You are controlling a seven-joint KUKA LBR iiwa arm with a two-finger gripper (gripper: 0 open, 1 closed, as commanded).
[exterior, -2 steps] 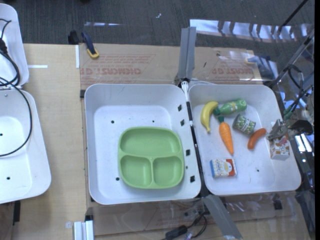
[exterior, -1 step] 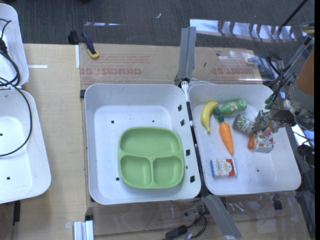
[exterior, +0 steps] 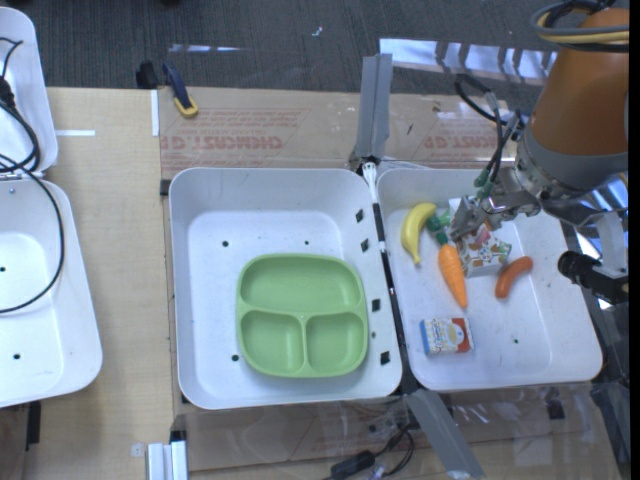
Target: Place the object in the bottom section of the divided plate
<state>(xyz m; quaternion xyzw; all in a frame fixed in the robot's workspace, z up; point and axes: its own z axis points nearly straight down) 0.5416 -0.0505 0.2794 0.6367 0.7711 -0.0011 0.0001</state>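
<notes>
two shallow white bins sit side by side on the bench in front of you in the camera view. the left bin holds a green divided plate, one long section along its far side and two smaller sections along its near side. the right bin carries the loose things: a banana near its far left corner, a carrot just beside and below it, a reddish sausage further right, and a small carton nearer the front edge. a small printed box lies between the carrot and the sausage.

the bench top is pale wood with a clear taped sheet across its far part, and a blue-and-yellow tool rests near the far edge. beyond the bench you see dark carpet. another white tray with black cables sits at the far left.

the arm reaches in from the right with its orange band uppermost. the gripper hangs low over the right bin, just above the printed box and close to the carrot's leafy end. you cannot tell from here how it stands or whether it has anything in its grasp. all the objects lie in the right bin, well apart from the plate.
</notes>
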